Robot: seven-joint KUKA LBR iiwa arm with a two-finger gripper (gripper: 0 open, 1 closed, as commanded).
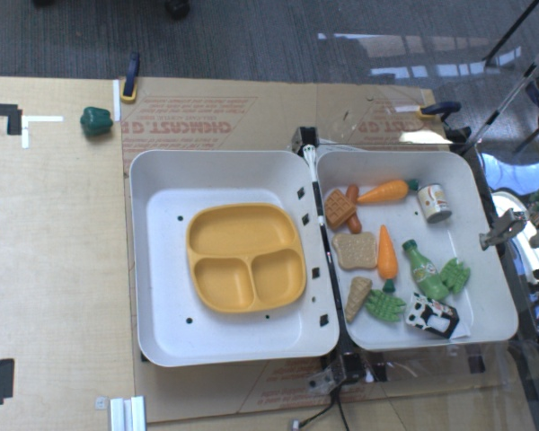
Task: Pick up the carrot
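ok so the gripper (pixel 506 229) is sitting over at the right rim of the right bin (pixel 485 330), just a grey metal bit poking in from the side, and honestly I can't tell if it's apart or together from this angle. There are two orange carrots in that bin, both off to the gripper's left. The bigger carrot (pixel 384 192) lies flat near the far rim, between a waffle (pixel 340 208) and a small can (pixel 434 203). The smaller carrot (pixel 387 252) sits more in the middle of the bin, right beside a bread slice (pixel 355 251), with a green bottle (pixel 422 268) between it and the gripper. Neither carrot is touching the gripper. Well past all that, the left bin (pixel 153 241) holds a yellow divided plate (pixel 247 257)
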